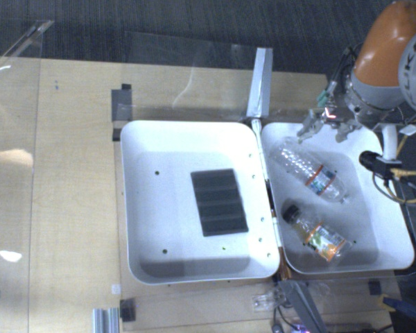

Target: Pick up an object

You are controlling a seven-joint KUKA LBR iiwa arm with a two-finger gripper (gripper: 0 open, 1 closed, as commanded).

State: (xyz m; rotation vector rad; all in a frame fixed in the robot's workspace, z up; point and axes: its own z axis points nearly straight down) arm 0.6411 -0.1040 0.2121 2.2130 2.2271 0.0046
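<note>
Claw (327,125) spread, holding nothing, above right bin's (395,255) far rim; two bottles (312,172) below

Two shallow white plastic bins are set side by side on the pale wooden tabletop (62,207). A dark ribbed rectangular pad (219,201) lies in the left bin (142,207). In the right bin (381,220), a clear crumpled plastic bottle (308,173) lies behind a dark-capped clear bottle (315,234). The claw (328,125) is seen above that bin's rear edge.

Even overhead light, soft shadows inside the white bins (135,186), faint glare on clear panels, slightly soft focus
</note>
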